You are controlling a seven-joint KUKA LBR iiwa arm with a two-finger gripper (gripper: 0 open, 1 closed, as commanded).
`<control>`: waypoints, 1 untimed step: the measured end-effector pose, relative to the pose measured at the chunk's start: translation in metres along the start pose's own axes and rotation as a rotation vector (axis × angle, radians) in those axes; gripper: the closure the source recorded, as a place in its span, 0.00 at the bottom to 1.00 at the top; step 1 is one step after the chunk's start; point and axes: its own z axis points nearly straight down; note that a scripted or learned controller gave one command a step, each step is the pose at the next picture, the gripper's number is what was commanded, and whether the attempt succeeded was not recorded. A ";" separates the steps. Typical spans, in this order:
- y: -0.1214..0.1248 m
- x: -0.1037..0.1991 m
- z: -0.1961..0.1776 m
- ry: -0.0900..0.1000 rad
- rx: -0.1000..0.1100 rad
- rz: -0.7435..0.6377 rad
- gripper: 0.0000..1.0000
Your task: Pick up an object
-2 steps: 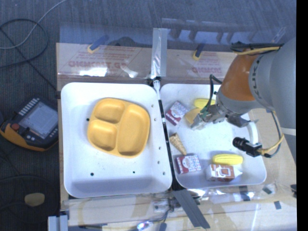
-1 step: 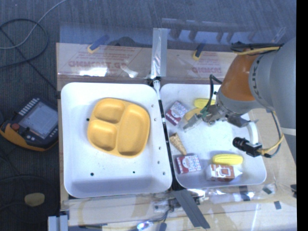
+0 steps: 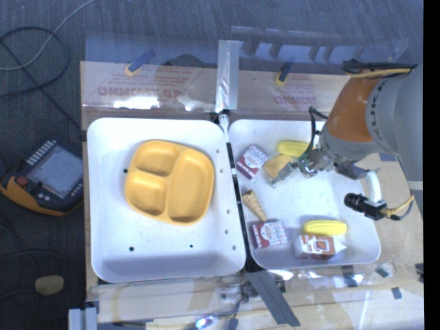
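I see gripper (image 3: 297,168) low in right bin (image 3: 357,253), cheese wedge (image 3: 276,166) touching its tip, banana (image 3: 293,148) just above.

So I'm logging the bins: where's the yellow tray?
The yellow tray lies in the left bin, near its middle, across the divider from the small cartons.

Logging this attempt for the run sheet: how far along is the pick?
Done: the arm has reached into the right bin, and its hand sits low at the yellow wedge-shaped piece. In hand: nothing visibly lifted; the wedge looks to be lying on the bin floor, as do the small packets and the yellow tray in the left bin. Left: closing on an object and raising it clear.
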 end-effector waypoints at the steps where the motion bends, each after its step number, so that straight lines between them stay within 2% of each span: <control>1: 0.059 0.001 0.003 0.009 0.039 0.074 0.00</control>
